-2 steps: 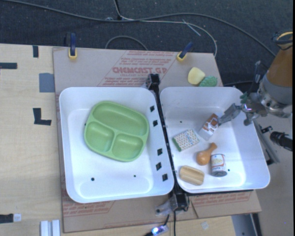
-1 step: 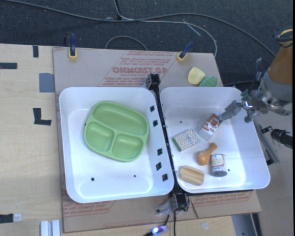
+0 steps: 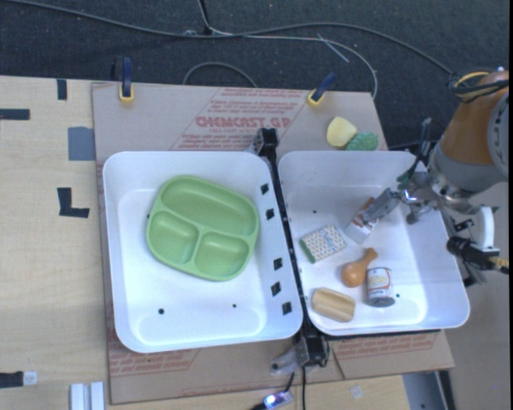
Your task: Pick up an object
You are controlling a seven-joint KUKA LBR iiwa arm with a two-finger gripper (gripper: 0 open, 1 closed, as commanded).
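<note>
While nothing is chosen yet, the likely picks lie in the right bin (image 3: 427, 310). Nearest the camera: a tan bread-like roll (image 3: 333, 304), probably light and soft, long axis left-right; pinch across its short width. Beside it, a small can (image 3: 379, 285), stiff, likely slippery, seemingly on its side. Next, an orange pear-shaped toy (image 3: 358, 269), neck pointing up-right. Further in, a checked sponge-like block (image 3: 323, 243), flat, squashy. Beyond, the gripper (image 3: 365, 217) hangs over bin floor; cannot tell its state. Left bin: green divided plate (image 3: 204, 227).
</note>
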